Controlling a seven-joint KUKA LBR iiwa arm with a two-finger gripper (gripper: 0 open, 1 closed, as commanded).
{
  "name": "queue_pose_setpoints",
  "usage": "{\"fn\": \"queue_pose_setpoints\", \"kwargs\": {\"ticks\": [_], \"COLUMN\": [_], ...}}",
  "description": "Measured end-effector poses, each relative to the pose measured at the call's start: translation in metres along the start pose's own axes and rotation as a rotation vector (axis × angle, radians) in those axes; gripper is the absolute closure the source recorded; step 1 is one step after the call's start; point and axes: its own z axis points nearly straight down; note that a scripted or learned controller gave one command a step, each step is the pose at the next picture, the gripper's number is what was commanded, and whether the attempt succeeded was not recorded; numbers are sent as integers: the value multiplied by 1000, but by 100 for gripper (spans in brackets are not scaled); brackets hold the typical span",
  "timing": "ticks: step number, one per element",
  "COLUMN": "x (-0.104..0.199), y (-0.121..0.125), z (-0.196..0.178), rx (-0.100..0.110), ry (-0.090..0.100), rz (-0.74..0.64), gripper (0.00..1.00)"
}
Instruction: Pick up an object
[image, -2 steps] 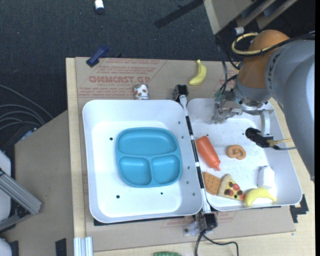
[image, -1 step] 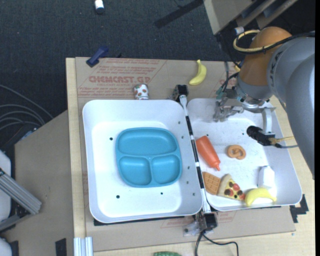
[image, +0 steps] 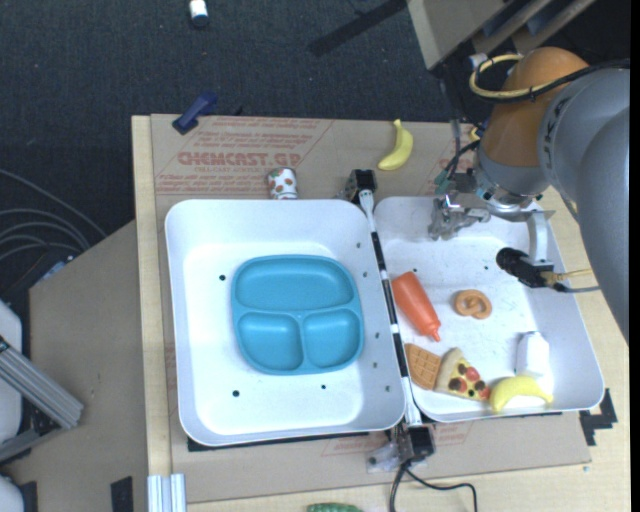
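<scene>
beside the right bin's (image: 590, 350) left wall, orange bottle (image: 416, 305) lengthwise, cap toward camera; end effector (image: 447, 216) state unclear

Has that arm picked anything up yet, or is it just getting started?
Nothing looks picked up yet. The gripper hangs over the far end of the right bin, with nothing visible between its fingers. The toys lie loose in that bin: orange bottle, pretzel, pizza slice and banana. Choosing one, closing on it and lifting all remain. The blue tray sits in the left bin.
</scene>
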Motion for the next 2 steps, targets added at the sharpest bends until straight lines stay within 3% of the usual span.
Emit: {"fn": "queue_pose_setpoints", "kwargs": {"ticks": [2], "x": [1], "y": [1], "z": [-20], "rx": [-4], "ry": [0], "rz": [-1], "gripper": [100]}}
